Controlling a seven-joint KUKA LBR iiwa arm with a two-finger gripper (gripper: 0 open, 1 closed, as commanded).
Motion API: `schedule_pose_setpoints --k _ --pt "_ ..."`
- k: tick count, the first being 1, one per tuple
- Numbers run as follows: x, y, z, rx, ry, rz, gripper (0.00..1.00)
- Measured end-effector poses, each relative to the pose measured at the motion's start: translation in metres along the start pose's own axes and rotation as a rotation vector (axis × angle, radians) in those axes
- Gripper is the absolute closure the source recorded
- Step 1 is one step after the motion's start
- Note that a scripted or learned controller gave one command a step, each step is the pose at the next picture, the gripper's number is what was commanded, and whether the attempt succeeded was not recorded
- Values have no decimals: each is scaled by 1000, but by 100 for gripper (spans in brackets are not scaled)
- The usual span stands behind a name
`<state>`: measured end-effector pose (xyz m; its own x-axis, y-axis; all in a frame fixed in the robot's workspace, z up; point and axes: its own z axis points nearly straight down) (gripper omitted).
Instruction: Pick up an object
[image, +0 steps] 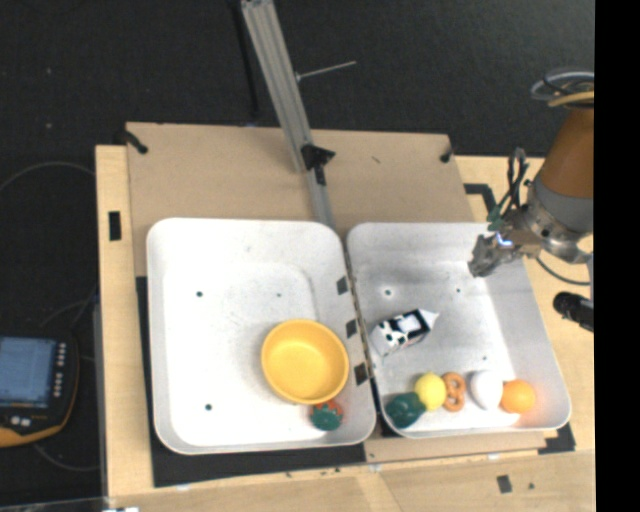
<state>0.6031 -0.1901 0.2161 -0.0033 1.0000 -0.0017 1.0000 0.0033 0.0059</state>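
Gripper (484, 258) is seen above the upper right part of the right bin (440, 245), with nothing between its fingers; whether they are spread or pressed together cannot be told.

From left to right: a handheld screen unit (33, 385) is laid beside the bench; a yellow bowl (305, 360) is set upright in the left bin (200, 270), with a small green and orange piece (326, 415) just beside it at the front wall. In the right bin, a black and white toy (402, 330) is laid near the dividing edge, its long axis tilted up toward the right. Along the front wall a dark green object (404, 408), a yellow ball (431, 391), an orange ring-like piece (454, 391), a white egg shape (486, 389) and an orange ball (518, 396) are lined up, each touching or just beside the next.
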Motion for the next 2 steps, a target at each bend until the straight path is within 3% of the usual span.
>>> schedule_pose_setpoints --k 2 --pt "114 22 -17 2 3 -5 100"
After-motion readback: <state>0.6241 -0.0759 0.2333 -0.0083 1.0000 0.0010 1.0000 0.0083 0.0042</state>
